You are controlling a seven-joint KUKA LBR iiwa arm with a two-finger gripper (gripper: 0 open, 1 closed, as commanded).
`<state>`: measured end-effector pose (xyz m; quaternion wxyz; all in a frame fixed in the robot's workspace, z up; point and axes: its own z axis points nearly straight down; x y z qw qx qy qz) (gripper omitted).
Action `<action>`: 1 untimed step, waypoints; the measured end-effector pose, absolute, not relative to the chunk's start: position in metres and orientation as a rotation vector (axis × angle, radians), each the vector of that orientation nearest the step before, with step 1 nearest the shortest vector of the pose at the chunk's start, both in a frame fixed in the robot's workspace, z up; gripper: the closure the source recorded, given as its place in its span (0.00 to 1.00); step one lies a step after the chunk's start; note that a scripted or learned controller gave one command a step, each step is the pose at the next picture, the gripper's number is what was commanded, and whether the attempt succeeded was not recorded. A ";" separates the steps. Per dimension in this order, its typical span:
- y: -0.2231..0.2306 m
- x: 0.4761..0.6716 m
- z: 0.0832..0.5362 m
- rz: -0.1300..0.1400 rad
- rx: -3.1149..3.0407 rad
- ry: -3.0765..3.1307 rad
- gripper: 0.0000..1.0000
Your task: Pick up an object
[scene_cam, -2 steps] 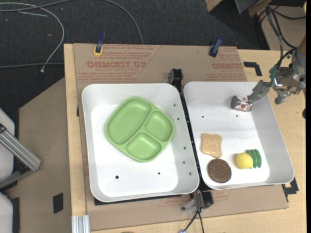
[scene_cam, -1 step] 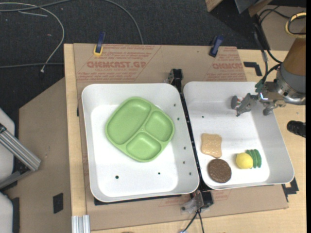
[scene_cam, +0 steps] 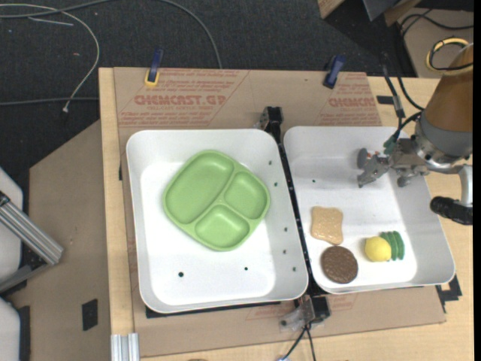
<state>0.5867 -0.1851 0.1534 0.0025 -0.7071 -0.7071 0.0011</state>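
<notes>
I see my gripper (scene_cam: 370,168) over the right bin (scene_cam: 331,149), well above the tan cracker (scene_cam: 328,224); whether it's clenched, I cannot tell.

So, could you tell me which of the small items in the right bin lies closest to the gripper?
The tan cracker-like piece. It lies above the brown round cookie and left of the yellow and green item, so it is nearest the gripper.

Brown cardboard-covered worktop (scene_cam: 120,201), printed red along the far edge. Two white bins side by side on it: left bin (scene_cam: 150,277), right bin (scene_cam: 316,149). Blue clamps (scene_cam: 155,65), seemingly, at the far edge.
</notes>
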 end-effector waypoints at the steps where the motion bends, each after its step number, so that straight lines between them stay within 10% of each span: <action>1: -0.180 0.586 0.090 0.005 -2.215 -2.217 0.00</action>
